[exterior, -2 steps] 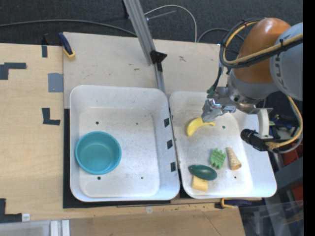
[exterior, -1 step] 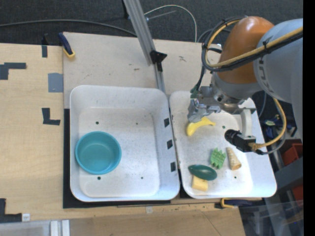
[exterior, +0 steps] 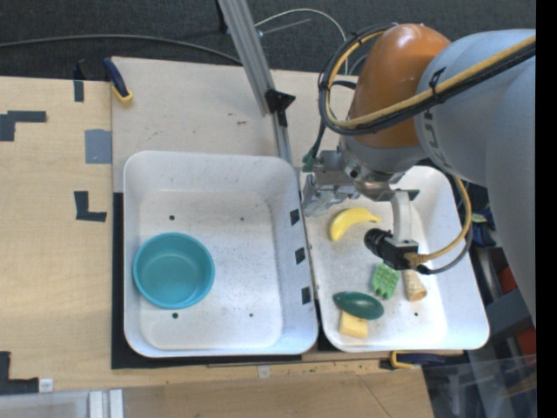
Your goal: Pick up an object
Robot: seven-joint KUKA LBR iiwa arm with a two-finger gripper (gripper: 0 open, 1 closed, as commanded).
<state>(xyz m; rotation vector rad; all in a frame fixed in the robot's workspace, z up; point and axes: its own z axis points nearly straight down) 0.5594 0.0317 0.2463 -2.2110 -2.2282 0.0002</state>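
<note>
Left shallow white bin: one round teal plastic bowl near its front-left corner, wide bare floor elsewhere. Right shallow white bin: curved yellow banana, green ridged block, tan stub, dark green oval piece touching a pale yellow chunk. Tool low over the far-left corner beside the banana, mostly hidden beneath the wrist; open or closed, cannot tell.

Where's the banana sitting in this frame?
The banana lies in the right bin, near its upper left, just below the arm's wrist and above the green block.
</note>
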